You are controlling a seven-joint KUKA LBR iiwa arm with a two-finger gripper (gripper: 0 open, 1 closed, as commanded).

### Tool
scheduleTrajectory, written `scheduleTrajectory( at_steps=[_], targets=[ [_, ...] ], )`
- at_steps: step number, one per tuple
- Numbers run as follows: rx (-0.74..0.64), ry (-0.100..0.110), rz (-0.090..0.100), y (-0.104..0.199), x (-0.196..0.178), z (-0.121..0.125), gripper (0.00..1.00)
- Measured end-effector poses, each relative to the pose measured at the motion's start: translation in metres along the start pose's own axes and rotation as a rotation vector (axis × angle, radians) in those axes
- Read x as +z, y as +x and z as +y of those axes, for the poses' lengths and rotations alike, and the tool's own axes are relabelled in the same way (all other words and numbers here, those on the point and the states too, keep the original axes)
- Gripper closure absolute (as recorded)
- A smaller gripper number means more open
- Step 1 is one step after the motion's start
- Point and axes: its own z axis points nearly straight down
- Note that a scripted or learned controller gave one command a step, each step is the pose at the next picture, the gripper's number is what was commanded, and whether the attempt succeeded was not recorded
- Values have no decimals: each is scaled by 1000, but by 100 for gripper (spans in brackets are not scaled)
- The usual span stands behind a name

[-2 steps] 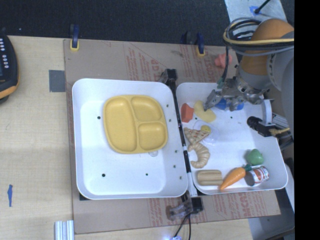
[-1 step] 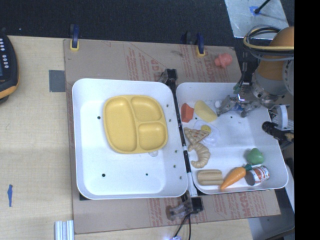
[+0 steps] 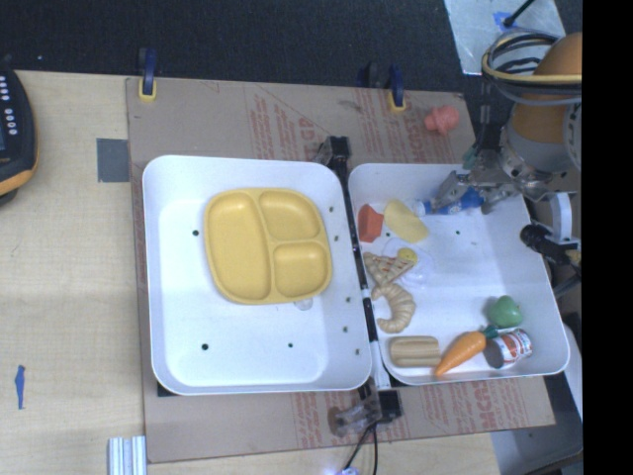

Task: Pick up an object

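My claw (image 3: 465, 190) is low over the right bin's (image 3: 550, 295) upper edge near a blue item (image 3: 442, 204), grip state unclear, so I judge this the reach step; next, center and close.

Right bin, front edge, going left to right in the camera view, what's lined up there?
Hot dog bun → carrot → small can, lying on its side against the carrot's tip, with the green pepper just behind it.
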Motion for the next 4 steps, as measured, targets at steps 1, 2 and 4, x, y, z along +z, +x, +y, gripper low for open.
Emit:
scheduleTrajectory(
  at_steps=[1,2,4],
  targets=[
    [-4,3,1,53,18,-2,0],
    [-3,9,0,50,7,-2,100],
    [5,12,4,-6,33,-3,0]
  ],
)
